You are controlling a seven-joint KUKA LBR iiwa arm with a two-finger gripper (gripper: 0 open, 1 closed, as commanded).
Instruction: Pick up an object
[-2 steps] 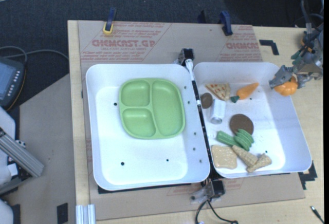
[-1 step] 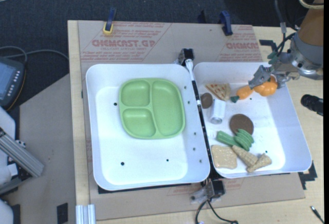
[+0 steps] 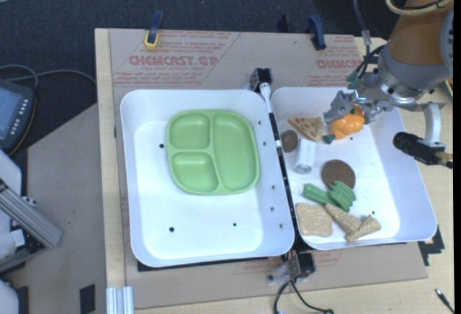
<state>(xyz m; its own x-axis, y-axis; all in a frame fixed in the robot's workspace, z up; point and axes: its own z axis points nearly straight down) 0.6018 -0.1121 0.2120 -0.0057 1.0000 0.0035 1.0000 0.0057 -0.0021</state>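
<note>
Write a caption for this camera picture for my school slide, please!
Robot gripper hovers by an orange toy in the right bin of play food, beside a green divided plate in the left bin.

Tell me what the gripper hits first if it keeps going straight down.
Probably the orange toy right beneath the gripper, in the right bin. Height is hard to judge from this slanted view, so contact may already exist.

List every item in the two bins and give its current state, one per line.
gripper: low in the right bin, at the orange toy
orange toy: under the gripper; grasp unclear
green divided plate: flat in the left bin
white cylinder: lying down
brown disc: flat
green toy: lying flat
</note>
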